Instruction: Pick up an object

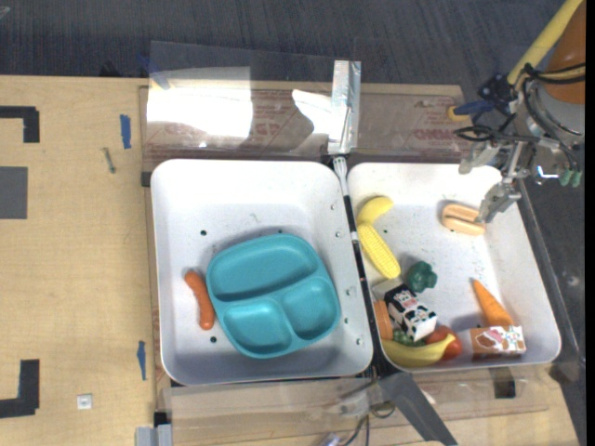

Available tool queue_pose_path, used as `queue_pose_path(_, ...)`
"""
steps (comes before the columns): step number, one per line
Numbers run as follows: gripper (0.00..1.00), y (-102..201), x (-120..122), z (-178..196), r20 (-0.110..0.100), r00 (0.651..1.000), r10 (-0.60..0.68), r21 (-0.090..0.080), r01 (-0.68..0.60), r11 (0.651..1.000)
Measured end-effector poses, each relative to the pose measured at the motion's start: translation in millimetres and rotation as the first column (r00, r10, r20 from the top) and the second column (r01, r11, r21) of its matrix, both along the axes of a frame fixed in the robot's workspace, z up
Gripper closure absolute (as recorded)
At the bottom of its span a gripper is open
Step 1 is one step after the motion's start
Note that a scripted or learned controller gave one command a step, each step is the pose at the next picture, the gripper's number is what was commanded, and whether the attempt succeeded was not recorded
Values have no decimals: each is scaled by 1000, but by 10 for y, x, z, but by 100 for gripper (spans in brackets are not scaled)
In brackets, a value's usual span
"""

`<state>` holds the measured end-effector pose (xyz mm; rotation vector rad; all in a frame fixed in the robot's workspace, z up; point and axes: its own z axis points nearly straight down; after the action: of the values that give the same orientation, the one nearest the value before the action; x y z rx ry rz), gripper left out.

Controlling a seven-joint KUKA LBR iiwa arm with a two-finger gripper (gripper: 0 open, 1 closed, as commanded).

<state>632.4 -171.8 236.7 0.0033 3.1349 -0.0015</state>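
Teal tray [271, 291] in a white bin [177, 193], yellow corn [379, 250] (black-and-white cow [410, 312]), orange carrot [490, 307].

My workspace from above. The bench [65, 249] beneath me is pale tan board, marked with black tape corners [26, 124] and a grey square patch [13, 193] at its left edge, plus short blue tape strips [125, 130]. Beyond the bench lies dark grey carpeted floor [279, 12]. A clear plastic sheet [242, 110] behind the bins catches a bright glare from overhead light, and a strip of silver tape [344, 110] runs across it.
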Motion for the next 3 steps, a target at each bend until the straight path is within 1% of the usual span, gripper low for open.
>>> queue_pose_path(1, 0, -160, -239, -1379, 6, 997, -77, 0, 77, 997)
queue_pose_path(2, 0, -516, -1051, -1482, 2, 980, -200, -1, 200, 980)
queue_pose_path(3, 100, -511, -1003, -1346, 17, 980, -197, -3, 197, 980)
